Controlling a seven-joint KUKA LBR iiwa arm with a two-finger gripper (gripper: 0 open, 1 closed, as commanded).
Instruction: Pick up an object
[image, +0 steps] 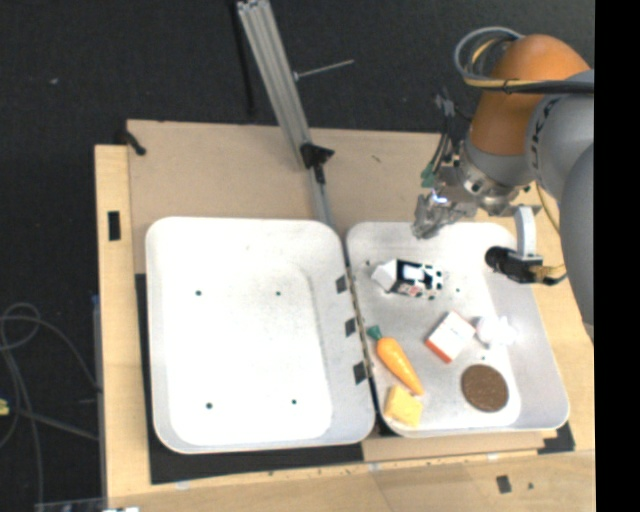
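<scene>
Camera view: I see the claw hanging over the far rim of the right bin; I cannot tell its state (too small). Within that bin: black-and-white packet, orange carrot, yellow block, brown disc, orange-white box. Nothing touches the claw.

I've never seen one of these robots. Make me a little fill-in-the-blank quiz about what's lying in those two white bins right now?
1. The carrot lies in the ____ bin.
2. The brown disc sits near that bin's ____ right corner.
3. The yellow block touches the carrot's ____ end.
4. The gripper hangs over the right bin's ____ edge.

Missing words: right; lower; lower; top
</scene>
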